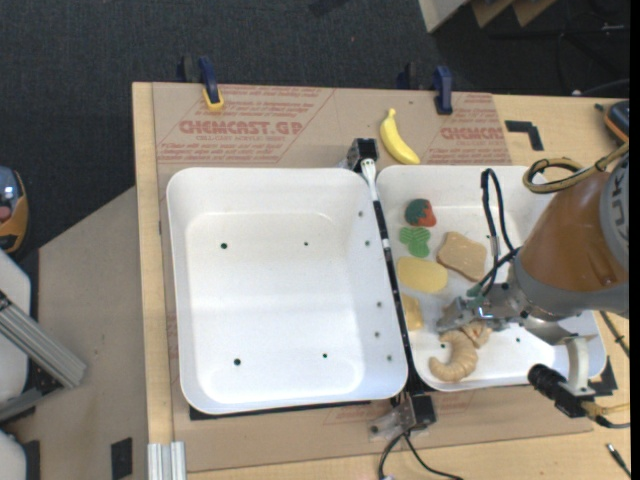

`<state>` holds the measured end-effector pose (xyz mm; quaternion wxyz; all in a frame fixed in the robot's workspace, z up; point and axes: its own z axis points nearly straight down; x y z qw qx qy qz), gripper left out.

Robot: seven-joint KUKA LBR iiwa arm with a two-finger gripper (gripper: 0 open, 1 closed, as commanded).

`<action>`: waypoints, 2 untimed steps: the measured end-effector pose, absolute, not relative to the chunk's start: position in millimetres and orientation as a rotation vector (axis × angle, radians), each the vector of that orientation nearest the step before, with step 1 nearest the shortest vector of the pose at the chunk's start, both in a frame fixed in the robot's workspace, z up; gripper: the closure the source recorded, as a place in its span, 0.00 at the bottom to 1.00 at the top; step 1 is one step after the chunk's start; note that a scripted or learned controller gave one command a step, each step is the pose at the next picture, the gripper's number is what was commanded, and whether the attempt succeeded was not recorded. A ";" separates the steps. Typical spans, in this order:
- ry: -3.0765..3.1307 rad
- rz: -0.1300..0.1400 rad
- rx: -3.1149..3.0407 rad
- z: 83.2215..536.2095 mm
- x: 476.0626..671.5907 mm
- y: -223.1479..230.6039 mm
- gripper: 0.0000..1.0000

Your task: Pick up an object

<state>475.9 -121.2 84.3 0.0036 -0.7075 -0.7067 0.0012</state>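
We see the claw (466, 318) low in the right bin (505, 181), just above the croissant (452, 360) at 6 o'clock. We can't tell its state. We'd centre over the croissant before closing.

You saw the bench (150, 268) bearing two white bins (190, 268). A banana (398, 140) lay at twelve o'clock.

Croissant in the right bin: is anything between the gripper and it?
Nothing visible. The gripper sits just above the croissant in the right bin. The toast slice and yellow piece lie farther back, off that path.
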 end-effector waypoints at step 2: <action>-2.229 -0.004 -2.222 85.3 594.7 -134.4 0.00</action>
